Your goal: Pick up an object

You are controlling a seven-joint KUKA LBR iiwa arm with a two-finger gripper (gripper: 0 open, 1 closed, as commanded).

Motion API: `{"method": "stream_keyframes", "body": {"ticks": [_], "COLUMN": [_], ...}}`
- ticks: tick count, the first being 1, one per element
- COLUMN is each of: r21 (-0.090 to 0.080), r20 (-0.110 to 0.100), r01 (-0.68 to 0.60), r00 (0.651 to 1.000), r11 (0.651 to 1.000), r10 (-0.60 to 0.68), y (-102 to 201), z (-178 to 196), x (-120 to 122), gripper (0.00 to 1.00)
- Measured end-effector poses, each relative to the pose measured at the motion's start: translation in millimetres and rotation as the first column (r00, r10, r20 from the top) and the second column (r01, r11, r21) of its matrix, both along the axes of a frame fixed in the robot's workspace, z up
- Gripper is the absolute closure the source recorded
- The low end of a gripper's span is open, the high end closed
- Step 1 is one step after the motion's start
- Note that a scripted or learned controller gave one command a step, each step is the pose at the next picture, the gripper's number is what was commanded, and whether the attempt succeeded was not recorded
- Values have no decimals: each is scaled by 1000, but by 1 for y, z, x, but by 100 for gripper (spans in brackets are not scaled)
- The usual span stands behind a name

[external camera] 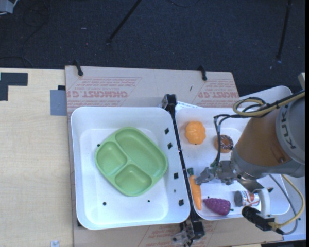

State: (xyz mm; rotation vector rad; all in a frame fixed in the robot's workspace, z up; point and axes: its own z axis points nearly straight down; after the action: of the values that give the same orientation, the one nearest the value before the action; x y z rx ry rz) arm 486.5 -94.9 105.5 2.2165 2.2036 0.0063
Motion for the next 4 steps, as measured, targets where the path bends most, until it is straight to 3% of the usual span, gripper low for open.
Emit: {"method": "stream_keyframes", "body": {"ticks": [1,3,4], "r21": [6,8,9], "r20": [-12,-12,-16], "r01": [7,-6,-6], "r00": [1000,1000,1000], "r11": [1000,1000,1000], "r10": [-7,6,6], "y": [2,5,4], "z": [5,122,130], "x": [-3,6,6], "gripper": [100,100,100]}}
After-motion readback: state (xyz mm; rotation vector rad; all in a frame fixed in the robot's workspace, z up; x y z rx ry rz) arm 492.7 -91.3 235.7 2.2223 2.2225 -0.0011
